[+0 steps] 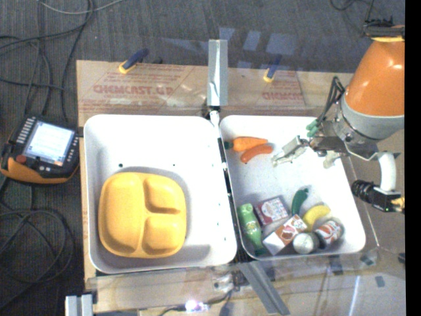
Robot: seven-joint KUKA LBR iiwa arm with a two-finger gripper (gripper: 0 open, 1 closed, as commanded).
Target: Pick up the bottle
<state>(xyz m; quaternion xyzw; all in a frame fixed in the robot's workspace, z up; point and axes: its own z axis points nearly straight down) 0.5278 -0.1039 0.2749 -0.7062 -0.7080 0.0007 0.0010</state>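
I've got the green bottle (249, 220) lying lengthwise along the right bin's (352, 193) left wall, near the front, and my gripper (287, 153) hovers up and right of it, fingers apart, holding nothing

L bin (92, 137): tray (143, 213) | R bin (352, 196): bottle (249, 220) front-L, carrots (250, 147) back-L | hand (288, 153) over back

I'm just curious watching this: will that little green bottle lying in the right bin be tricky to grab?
Probably a bit. The green bottle lies on its side and looks round, so it may roll if nudged. It sits against the bin wall beside a small box, leaving little finger room. It looks like light, smooth plastic, possibly slippery.
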